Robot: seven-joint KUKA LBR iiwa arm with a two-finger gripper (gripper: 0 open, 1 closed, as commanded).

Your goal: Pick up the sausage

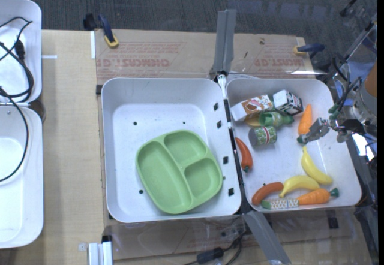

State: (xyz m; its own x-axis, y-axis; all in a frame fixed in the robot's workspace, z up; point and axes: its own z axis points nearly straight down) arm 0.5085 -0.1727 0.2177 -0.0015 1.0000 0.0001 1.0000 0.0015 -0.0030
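The left bin (114, 138) is a shallow white tray of smooth plastic with rounded corners, and a pale green divided plate (179, 171) with three compartments lies tilted in it. The right bin (282, 156), alike in shape, touches it along a central seam and holds the toy food. The gripper (313, 131) reaches in over the right bin's right rim; its metal fingers are small and blurred against the clutter, so how far they are parted cannot be told, and nothing is seen between them. The arm behind it is cut off at the frame's edge. Two yellow bananas (314, 168), glossy and curved, lie near the bin's lower right. The sausage (267, 192), a smooth reddish-orange curved cylinder, rests by the bin's front wall, just beside a carrot (313, 196). A green can (263, 135) lies on its side toward the bin's middle.
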